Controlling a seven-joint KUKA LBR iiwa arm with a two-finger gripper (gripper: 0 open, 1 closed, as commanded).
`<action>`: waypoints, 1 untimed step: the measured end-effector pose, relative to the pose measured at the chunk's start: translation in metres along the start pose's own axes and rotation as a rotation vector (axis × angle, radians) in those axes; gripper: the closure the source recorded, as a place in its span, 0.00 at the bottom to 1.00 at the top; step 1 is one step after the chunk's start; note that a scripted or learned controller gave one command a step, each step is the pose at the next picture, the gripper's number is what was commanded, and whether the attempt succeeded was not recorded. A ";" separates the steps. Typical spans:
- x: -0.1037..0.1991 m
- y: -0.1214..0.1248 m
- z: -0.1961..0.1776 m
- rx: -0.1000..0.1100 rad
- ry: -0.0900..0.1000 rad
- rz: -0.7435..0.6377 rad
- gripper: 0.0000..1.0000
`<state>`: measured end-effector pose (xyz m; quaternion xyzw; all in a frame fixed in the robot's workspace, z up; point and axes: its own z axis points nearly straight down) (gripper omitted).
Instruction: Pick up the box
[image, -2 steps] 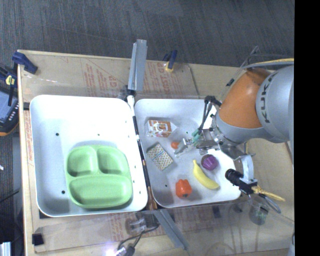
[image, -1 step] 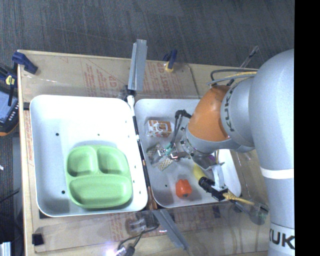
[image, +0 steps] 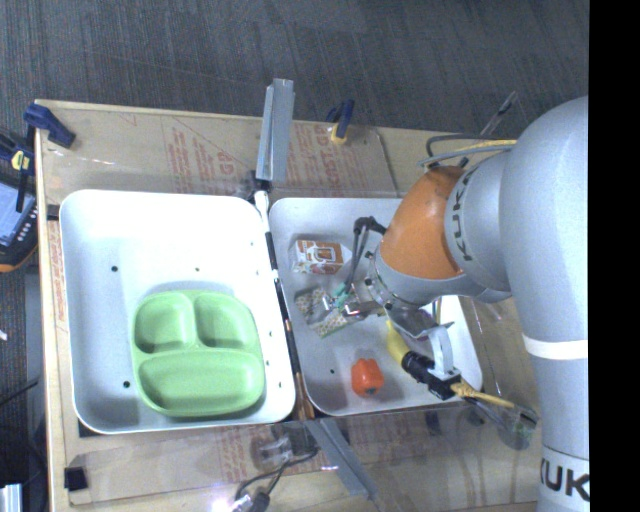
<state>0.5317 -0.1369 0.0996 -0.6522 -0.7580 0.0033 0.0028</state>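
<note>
Grey arm (image: 540, 260) overhangs wooden bench (image: 180, 150) on dark carpet (image: 150, 50).

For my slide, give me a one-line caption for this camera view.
KUKA arm's hand reaches into the right bin near a small box; a green divided tray sits in the left bin.

**One fixed camera, high over the bench**

The camera looks down at a slant on the bench (image: 180, 150), far enough back to take in both bins. The claw (image: 345, 300) sits right of frame centre, over the right bin (image: 335, 400). The left bin (image: 90, 300) lies to the claw's left in view. The arm (image: 520, 230) comes in from the claw's right, looming large and near the lens.
</note>
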 end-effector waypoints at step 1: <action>0.060 0.011 -0.108 -0.009 -0.002 -0.338 1.00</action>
